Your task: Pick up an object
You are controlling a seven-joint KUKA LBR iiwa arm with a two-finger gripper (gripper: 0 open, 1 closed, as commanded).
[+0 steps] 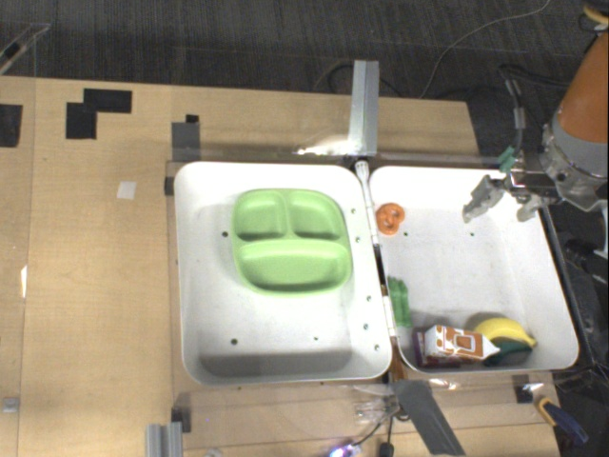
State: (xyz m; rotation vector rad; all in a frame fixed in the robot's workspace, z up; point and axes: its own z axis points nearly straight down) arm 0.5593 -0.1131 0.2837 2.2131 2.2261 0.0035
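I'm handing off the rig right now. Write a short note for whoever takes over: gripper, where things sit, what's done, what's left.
Gripper: over the far right part of the right white bin, fingers open, nothing between them.
Right bin: small orange round object at the far left corner; green object along the left wall; brown carton and yellow banana at the near wall, side by side.
Left white bin: green divided plastic tray.
Done: nothing picked yet.
Left: choose an object, descend, grasp, lift.
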